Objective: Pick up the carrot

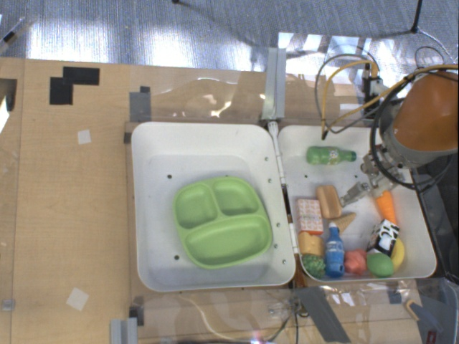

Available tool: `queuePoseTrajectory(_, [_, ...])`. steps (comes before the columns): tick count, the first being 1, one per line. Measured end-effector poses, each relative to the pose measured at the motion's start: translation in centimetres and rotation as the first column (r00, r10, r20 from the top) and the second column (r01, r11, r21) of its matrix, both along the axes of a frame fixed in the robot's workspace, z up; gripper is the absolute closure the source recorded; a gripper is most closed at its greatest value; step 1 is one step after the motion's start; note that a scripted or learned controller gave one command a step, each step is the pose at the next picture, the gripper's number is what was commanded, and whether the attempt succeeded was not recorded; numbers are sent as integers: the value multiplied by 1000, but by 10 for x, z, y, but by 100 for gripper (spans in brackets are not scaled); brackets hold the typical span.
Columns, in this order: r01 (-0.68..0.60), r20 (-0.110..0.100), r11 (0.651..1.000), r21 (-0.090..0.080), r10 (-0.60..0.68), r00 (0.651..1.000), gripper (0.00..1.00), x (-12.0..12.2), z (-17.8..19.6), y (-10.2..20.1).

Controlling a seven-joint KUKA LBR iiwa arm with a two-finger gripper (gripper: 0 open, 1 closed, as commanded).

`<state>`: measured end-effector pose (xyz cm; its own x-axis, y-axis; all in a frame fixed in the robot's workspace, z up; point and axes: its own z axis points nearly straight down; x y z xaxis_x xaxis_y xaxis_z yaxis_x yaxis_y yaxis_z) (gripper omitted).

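The two-finger metal gripper [371,185] hangs low over the right-hand shallow white bin [429,244], under the arm's orange band [428,112]. Whether its fingers are spread or pressed together cannot be told from this slant. The small orange tapered carrot [387,206] lies just beside the gripper, a little nearer the camera, by the bin's right wall; nothing shows it pinched.

Close on the gripper's other side lies a tan bread-like block [329,201], with a pink-and-white checked packet [310,215] just past that. Further from the gripper, along the bin's near edge, sit a black-and-white toy [386,236], a yellow banana [398,253], a green round fruit [381,265], a red fruit [356,262] and a blue plastic bottle [334,249]. Away toward the bin's back lies a green plastic bottle [330,155] on its side.

Well apart from the gripper, the left-hand white bin [154,192] holds a light green divided plastic plate [222,221].
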<state>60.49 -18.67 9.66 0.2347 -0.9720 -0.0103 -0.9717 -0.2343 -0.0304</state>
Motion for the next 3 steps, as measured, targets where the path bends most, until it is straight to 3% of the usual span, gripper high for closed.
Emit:
queuePoseTrajectory(1, [-269,11,963,-12,270,963,0,-34,-1,4])
queuePoseTrajectory(2, [-483,-13,875,-7,483,875,0,-40,3,3])
queuePoseTrajectory(3, [-649,6,760,-27,649,761,0,-67,-4,3])
